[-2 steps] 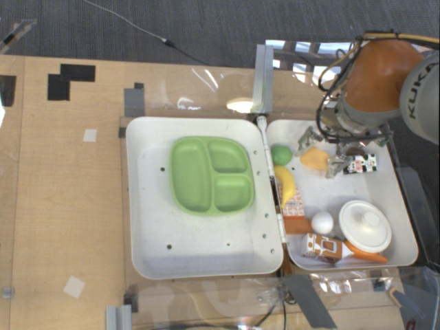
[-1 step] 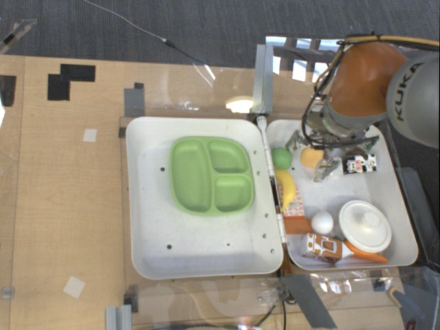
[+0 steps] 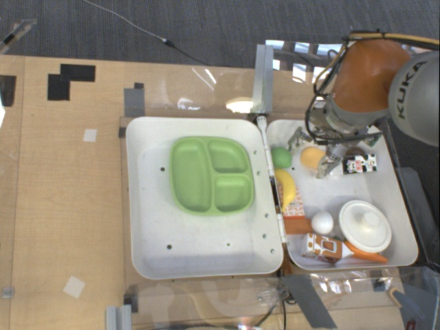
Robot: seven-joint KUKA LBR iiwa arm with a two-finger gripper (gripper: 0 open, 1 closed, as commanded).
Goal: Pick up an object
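In the right bin a small orange fruit lies near the back left corner. My gripper hangs from the orange-banded wrist right over this fruit. Its two fingers stand apart, one finger behind and to the left of the fruit, the other toward the front right. The fruit sits between them on the bin floor, and I see no squeeze on it. A green ball and a yellow banana lie just left of the fruit, along the bin's left wall.
The right bin also holds a black-and-white block, a white egg-like ball, a white lidded bowl, a carrot, a brown carton and a red box. A green divided plate lies in the left bin.
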